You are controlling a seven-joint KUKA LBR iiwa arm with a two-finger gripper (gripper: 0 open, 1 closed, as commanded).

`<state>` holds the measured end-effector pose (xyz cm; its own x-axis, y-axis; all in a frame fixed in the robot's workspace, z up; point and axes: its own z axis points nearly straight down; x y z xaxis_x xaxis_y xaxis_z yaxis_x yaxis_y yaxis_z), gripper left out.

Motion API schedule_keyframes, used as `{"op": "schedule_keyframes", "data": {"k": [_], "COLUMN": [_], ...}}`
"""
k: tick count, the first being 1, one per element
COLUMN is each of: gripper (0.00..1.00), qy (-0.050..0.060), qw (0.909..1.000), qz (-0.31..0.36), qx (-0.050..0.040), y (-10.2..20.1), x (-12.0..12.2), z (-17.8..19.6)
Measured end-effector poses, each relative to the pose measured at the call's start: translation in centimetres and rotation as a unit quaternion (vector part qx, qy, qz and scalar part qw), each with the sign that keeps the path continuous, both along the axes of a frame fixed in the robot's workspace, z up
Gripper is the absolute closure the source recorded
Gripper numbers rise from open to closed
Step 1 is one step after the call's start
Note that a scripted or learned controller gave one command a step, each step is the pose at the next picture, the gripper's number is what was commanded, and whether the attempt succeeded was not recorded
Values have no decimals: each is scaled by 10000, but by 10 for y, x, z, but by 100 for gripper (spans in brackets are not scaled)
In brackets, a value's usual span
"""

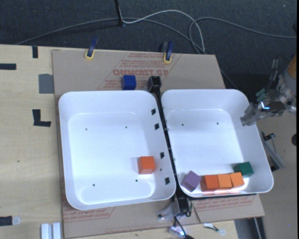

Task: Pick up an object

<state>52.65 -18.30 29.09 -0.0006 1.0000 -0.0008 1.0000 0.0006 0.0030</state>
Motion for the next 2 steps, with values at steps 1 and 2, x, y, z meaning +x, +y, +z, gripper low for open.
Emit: {"op": "schedule_keyframes", "data": {"k": [1,2], "gripper": [100,100], "qy": [19,20], "qw": [10000,10000], "qz": [14,18], "qx": [8,8], "y": [49,102], "x": [-11,-1], "z": [-11,-21]}}
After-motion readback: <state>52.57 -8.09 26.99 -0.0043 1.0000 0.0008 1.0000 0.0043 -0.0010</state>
